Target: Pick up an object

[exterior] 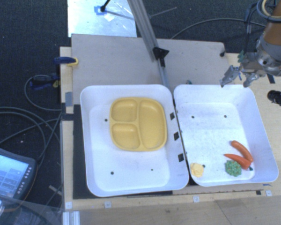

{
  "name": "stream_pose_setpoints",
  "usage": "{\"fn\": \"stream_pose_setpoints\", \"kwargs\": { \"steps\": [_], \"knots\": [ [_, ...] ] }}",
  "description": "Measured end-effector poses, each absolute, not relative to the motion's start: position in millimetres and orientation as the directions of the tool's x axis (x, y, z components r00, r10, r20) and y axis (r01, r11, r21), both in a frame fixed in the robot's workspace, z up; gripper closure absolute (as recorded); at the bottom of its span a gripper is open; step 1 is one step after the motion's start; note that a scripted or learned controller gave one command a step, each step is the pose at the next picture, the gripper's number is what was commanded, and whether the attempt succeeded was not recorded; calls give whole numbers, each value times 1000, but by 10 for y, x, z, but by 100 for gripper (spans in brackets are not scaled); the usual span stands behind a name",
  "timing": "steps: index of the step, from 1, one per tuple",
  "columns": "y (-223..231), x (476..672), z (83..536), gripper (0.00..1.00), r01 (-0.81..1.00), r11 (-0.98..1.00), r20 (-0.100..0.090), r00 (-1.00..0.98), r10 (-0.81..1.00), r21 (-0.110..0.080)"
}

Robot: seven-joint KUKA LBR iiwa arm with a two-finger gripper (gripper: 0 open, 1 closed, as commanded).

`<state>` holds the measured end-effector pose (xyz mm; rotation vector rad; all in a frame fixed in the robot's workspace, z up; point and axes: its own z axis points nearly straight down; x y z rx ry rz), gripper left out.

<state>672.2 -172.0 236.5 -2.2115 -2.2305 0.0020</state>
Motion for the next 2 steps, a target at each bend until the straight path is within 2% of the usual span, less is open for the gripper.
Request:
{"fn": "stream_pose_setpoints", "kwargs": {
  "steps": [1, 2],
  "knots": [
    [-1735, 6767, 1938, 0, 1000, 9, -1, -9, 1000, -2],
    [-1761, 6702, 1337, 0, 1000, 2, 0, -2, 1000, -3]
  ]
}}
